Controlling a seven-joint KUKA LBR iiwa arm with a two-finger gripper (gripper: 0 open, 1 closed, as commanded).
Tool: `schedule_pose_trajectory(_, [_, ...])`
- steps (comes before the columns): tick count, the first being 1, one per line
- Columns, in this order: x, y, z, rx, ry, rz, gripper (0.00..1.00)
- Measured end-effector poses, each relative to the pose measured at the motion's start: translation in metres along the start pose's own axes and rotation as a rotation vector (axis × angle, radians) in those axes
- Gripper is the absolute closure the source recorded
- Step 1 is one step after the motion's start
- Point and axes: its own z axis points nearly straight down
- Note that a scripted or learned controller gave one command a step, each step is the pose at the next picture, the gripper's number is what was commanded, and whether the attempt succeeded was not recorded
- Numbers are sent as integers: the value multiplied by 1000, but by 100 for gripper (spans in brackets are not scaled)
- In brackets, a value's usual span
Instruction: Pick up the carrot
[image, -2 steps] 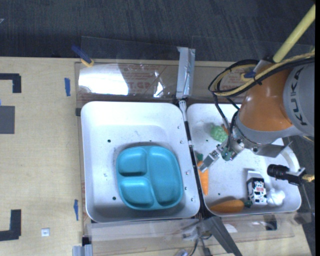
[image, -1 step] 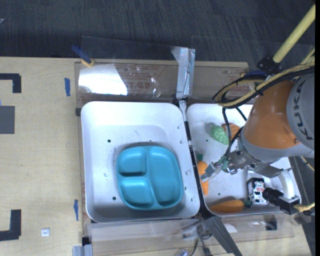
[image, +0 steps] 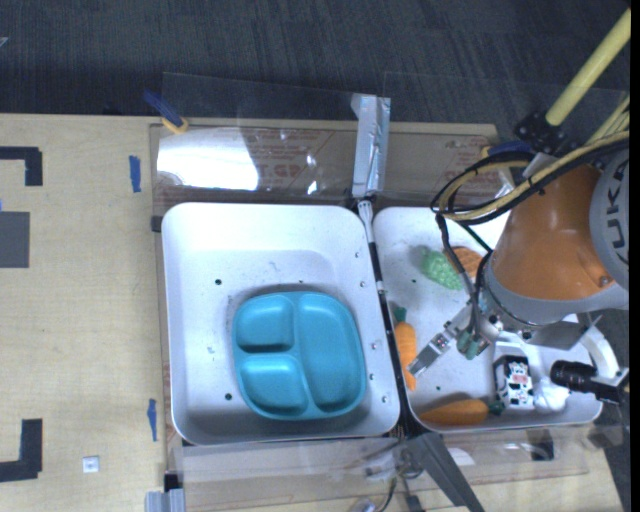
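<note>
Jaws (image: 432, 352) apart, nothing between them, poised low in right bin (image: 428, 232) just beside carrot (image: 405, 345) lying against left wall, presumably lining up for grab.

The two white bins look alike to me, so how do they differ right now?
The left bin holds a blue divided plate; the right bin holds small toy foods, among them a carrot and a green piece. The gripper hangs over the right bin, while the left bin lies uncovered. Both are shallow, white and roughly square.
</note>
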Motion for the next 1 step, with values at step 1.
schedule_pose_trajectory(1, [-8,37,0,-3,-3,43,0])
